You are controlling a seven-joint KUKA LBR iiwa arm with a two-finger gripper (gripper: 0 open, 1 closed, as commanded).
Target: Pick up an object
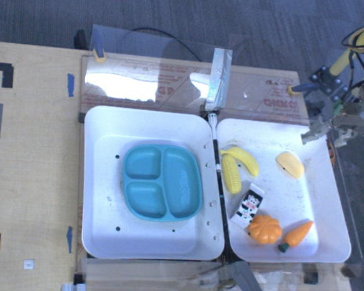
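The gripper [331, 125] hangs over the right bin's [334, 204] top right corner; whether it is released or clenched cannot be told. Below it lie a pale slice [290, 164], banana [242, 159], corn [231, 173], carton [248, 206], pumpkin [264, 229] and carrot [297, 234]. A blue tray [162, 182] fills the left bin [97, 185].

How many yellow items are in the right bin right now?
3: a banana near the divider, a corn cob touching it just below, and a pale yellow piece further right.
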